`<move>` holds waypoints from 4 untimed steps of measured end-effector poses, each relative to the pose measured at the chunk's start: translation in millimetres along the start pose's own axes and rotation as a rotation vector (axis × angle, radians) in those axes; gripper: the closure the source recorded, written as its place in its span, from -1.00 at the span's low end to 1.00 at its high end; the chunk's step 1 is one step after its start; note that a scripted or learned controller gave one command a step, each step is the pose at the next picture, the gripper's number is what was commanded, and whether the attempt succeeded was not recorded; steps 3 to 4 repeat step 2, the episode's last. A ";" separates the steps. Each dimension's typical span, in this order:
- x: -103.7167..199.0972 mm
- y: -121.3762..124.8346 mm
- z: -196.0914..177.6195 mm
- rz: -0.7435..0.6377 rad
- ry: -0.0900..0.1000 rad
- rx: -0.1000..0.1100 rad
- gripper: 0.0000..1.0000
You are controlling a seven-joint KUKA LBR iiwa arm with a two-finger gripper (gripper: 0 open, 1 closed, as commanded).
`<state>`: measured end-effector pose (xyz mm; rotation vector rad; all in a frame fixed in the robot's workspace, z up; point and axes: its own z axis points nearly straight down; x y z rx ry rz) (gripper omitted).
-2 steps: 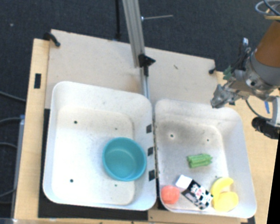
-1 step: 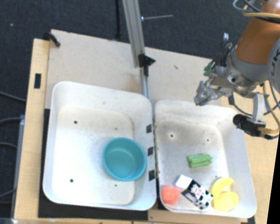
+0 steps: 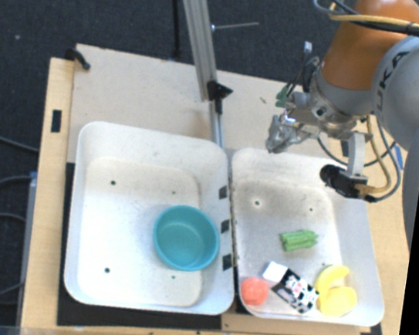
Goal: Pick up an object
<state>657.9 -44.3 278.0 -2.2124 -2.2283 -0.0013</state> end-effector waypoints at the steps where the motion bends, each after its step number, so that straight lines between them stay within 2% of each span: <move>1: 60.8 -9.5 6.0 0.000 -0.001 0.000 1.00; 2: 106.2 -15.3 8.7 0.000 0.000 0.001 1.00; 4: 106.2 -15.3 8.7 0.000 0.000 0.001 1.00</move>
